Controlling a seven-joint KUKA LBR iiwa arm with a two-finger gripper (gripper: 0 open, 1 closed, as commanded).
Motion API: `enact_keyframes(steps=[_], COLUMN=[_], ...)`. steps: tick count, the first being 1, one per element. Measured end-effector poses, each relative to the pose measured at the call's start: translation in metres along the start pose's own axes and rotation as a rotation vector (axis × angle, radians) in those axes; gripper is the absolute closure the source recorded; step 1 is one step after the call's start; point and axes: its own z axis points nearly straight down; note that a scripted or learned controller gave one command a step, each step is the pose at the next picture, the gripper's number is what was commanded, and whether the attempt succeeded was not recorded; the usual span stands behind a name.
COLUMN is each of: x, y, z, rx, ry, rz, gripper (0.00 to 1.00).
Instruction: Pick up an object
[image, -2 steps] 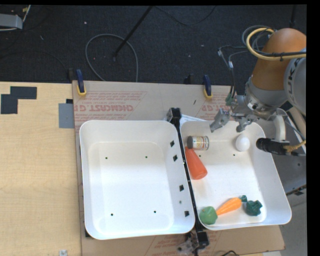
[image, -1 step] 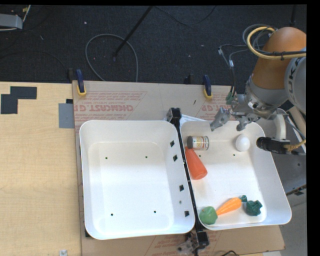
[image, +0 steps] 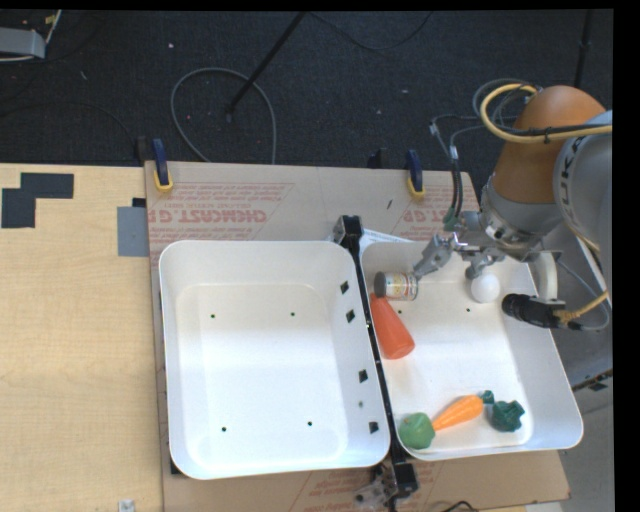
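A green ball (image: 417, 430) and a plastic carrot (image: 462, 411) lie at the right bin's (image: 540, 370) near edge. An orange cone-shaped bottle (image: 391, 323) lies against the divider. The hand (image: 455, 250) hovers above the far end; whether its fingers are spread is impossible to tell.

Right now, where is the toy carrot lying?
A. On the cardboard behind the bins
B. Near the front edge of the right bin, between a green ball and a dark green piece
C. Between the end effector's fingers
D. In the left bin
B: the toy carrot lies near the front of the right bin, between the green ball and the dark green piece.
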Motion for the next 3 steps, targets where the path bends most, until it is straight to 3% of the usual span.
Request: enact_keyframes(steps=[1, 2, 3], x=[0.003, 0.001, 0.002], y=[0.003, -0.001, 0.001], z=[0.061, 0.095, 0.082], rx=[-0.001, 0.007, 0.002], ry=[0.000, -0.001, 0.000], rz=[-0.001, 0.002, 0.002], gripper=[0.00, 0.00, 1.00])
